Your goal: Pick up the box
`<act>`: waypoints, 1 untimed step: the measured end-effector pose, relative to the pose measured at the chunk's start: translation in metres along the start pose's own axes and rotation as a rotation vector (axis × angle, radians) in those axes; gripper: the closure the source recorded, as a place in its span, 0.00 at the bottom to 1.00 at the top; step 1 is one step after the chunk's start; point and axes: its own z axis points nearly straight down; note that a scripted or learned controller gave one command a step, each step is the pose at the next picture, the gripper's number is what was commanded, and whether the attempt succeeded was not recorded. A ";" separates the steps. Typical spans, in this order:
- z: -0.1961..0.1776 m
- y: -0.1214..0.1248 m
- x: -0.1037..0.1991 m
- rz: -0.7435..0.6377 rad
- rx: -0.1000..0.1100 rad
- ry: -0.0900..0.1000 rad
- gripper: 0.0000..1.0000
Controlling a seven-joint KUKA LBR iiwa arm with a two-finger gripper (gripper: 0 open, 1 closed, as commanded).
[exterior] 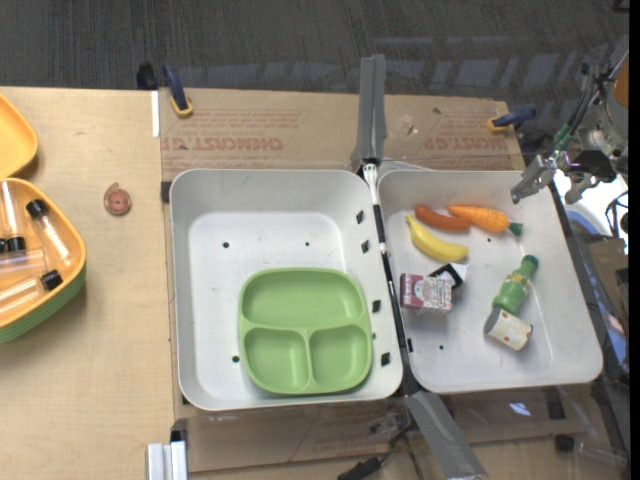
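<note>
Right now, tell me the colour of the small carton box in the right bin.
Small pink-and-white carton box, best in the camera view.

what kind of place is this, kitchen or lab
Most likely a robot test bench in a lab, not a kitchen. Two white bins sit on cardboard held by clamps, the food is toy-like, such as the banana and small box, and a gripper reaches in.

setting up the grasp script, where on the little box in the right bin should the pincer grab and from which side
Judging by its pose, come straight down on the box and close across its short span, near edge to far edge. It lies flat with its long side running left to right, close to the bin's left wall. The banana sits just behind it, so the far finger needs care.
</note>
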 end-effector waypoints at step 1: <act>0.143 -0.035 0.042 -0.160 -0.001 0.001 0.00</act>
